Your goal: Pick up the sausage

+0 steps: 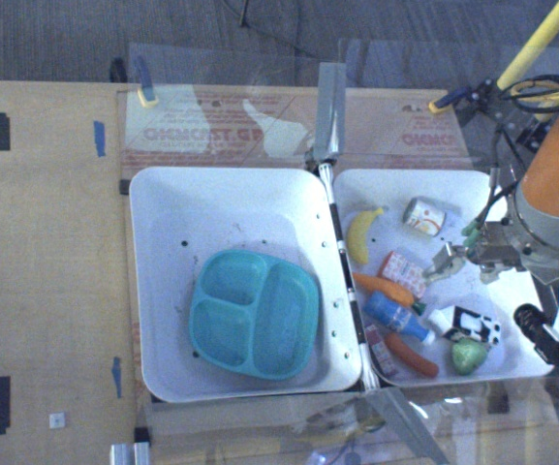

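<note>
The sausage (412,356), reddish-brown and slim, lies at the front of the right bin (473,197), close to the front wall and just below a blue bottle (400,318). My gripper (465,264) hangs over the middle right of that bin, above and to the right of the sausage and well apart from it. Its fingers (442,260) stand open with nothing between them.
Around the sausage lie an orange carrot (381,287), a pink packet (405,271), a banana (359,235), a small can (424,216), a black-and-white item (478,325) and a green piece (468,356). A teal divided plate (255,313) sits in the left bin (163,221).
</note>
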`<state>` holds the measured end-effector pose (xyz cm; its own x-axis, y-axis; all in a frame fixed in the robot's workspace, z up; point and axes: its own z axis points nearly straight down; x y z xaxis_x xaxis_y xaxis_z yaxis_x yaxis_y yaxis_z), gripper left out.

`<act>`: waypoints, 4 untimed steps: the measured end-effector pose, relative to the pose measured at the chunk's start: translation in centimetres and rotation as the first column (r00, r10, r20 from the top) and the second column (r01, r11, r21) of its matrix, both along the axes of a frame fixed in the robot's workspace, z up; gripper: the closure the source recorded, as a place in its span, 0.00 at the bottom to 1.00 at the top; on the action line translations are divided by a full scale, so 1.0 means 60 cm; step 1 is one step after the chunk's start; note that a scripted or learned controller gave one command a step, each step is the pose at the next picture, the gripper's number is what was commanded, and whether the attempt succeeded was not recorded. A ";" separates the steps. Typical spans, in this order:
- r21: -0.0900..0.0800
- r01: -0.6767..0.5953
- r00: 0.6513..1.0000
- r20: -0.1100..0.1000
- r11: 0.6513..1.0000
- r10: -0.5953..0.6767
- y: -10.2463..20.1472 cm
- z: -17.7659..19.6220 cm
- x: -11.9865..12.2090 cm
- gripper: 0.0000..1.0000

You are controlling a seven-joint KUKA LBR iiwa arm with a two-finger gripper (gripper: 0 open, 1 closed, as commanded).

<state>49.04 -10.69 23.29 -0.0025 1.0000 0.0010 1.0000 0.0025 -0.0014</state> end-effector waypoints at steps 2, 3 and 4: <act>-0.002 0.103 0.995 0.010 0.995 -0.103 -0.016 -0.242 0.146 0.00; 0.000 0.238 0.971 0.007 0.971 -0.238 0.017 -0.242 0.019 0.00; 0.000 0.237 0.971 0.007 0.971 -0.237 0.017 -0.242 0.019 0.00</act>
<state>50.17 -9.66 8.79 0.2351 0.9720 0.0010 0.9720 -0.2351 0.0059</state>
